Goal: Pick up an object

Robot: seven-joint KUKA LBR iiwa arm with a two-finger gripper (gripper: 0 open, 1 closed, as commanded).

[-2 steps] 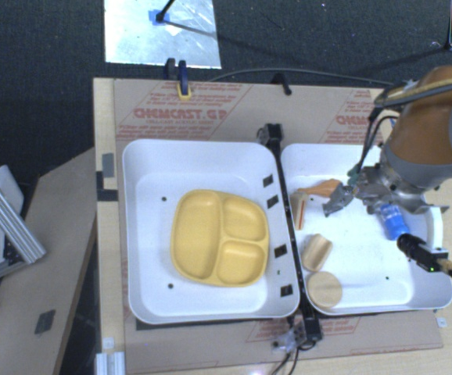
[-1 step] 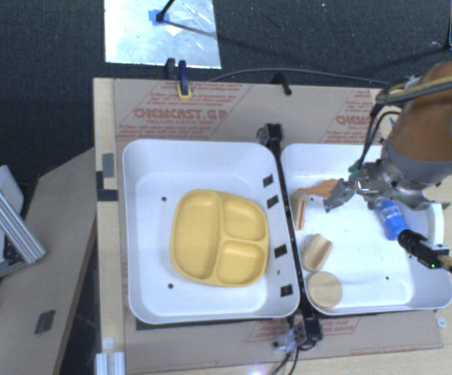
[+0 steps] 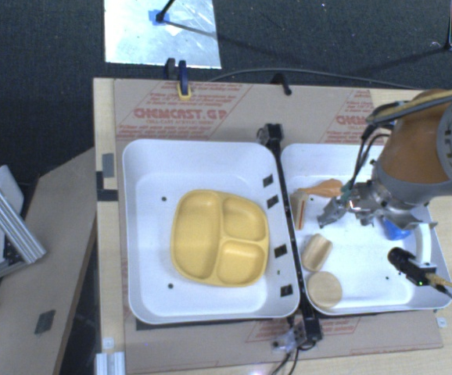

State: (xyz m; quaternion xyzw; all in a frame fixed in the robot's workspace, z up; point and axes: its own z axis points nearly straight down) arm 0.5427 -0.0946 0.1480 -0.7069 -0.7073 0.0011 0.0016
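Wooden round (image 3: 324, 288), below-left of pincer (image 3: 337, 209)

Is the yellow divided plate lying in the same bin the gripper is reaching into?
No: the yellow divided plate lies in the left bin, while the gripper hangs over the right bin.

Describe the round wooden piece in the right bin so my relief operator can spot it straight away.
Start at the right bin, the one the arm reaches into. Follow the divider between the bins down to the near left corner; the wooden disc lies flat there. It is a pale tan circle, unlike the tilted wooden cylinder just above it and the orange piece farther up.
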